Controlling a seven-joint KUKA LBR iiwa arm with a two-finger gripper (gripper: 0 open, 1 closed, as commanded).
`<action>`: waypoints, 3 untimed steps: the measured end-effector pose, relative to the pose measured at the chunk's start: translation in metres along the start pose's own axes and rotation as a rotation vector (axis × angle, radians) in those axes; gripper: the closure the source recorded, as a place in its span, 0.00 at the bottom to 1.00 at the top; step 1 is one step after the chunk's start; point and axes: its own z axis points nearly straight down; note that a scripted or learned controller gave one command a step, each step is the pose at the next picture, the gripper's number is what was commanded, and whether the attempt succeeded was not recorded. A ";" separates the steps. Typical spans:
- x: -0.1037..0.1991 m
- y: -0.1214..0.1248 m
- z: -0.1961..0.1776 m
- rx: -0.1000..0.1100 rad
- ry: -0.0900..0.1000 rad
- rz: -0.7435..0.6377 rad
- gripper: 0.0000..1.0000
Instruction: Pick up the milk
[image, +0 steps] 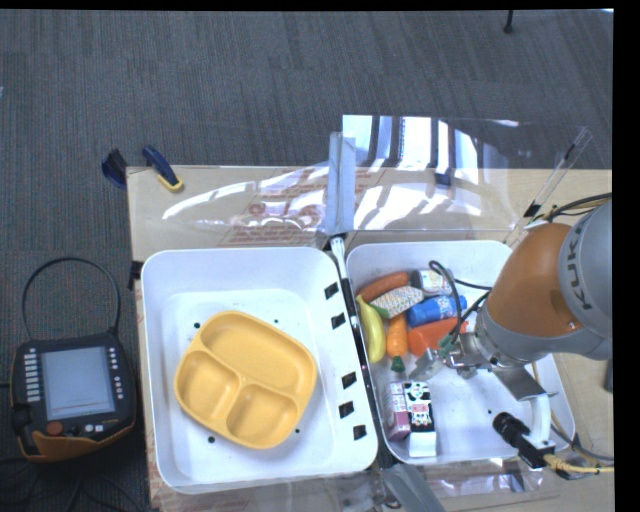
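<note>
Cow-print milk carton (420, 414) flat, right bin's front

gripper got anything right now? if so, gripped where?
Cannot tell. The gripper sits low in the right bin, beside the food pile; its tips are hidden. The milk lies on the bin floor nearer the front, apart from it.

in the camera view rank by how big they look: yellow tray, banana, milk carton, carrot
1. yellow tray, by far the largest
2. banana
3. milk carton, close to the banana in apparent size, so that order is unsure
4. carrot, smallest, partly hidden by its neighbours
</note>
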 end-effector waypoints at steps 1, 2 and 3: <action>0.044 -0.034 0.000 0.000 -0.003 -0.008 0.00; 0.044 -0.035 0.001 0.001 -0.002 0.044 0.00; 0.044 -0.034 0.001 -0.001 -0.001 0.084 0.00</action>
